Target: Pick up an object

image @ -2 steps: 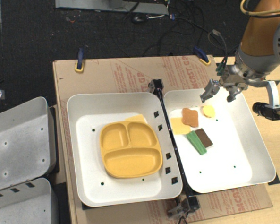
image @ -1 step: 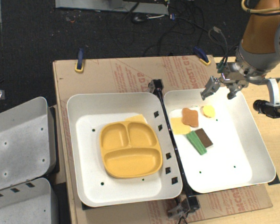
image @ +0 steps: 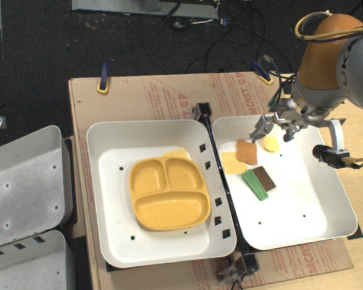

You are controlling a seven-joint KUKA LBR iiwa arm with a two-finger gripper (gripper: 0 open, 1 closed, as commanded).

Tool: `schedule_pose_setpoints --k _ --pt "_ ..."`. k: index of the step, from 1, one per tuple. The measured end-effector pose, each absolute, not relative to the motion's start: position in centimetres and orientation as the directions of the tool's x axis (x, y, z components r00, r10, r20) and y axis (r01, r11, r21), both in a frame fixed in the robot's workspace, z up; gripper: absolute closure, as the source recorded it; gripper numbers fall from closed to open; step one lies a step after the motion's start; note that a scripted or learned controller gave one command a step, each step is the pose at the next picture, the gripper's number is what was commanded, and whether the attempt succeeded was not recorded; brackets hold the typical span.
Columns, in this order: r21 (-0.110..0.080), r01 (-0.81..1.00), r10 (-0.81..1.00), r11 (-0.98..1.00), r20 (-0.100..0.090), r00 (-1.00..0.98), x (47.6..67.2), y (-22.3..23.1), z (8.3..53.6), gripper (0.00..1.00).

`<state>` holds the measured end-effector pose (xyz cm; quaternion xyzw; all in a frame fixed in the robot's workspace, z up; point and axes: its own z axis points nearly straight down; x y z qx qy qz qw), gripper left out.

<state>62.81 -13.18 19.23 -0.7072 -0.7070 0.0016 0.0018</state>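
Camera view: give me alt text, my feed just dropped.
The gripper hangs open over the right bin's far end, holding nothing, above a yellow piece, an orange block, a yellow slab, a green block and a brown block. The left bin holds a yellow tray.

A robotics lab: clamped board [image: 166,90] on a bench; loose cables [image: 235,21] across dark carpet [image: 29,58].

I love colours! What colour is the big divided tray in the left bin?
Yellow divided tray, seen in the camera view.
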Motion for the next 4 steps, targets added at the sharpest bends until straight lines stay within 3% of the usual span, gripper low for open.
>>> schedule_pose_setpoints --k 2,3,4 --pt "-0.003 1.000 1.000 -0.001 0.000 0.001 62.7 -13.7 9.4 0.00" --pt "0.002 1.000 1.000 -0.001 -0.001 0.001 62.8 -13.7 10.7 1.00" --pt "0.006 1.000 1.000 -0.001 -0.002 0.001 63.1 -14.7 15.7 1.00"
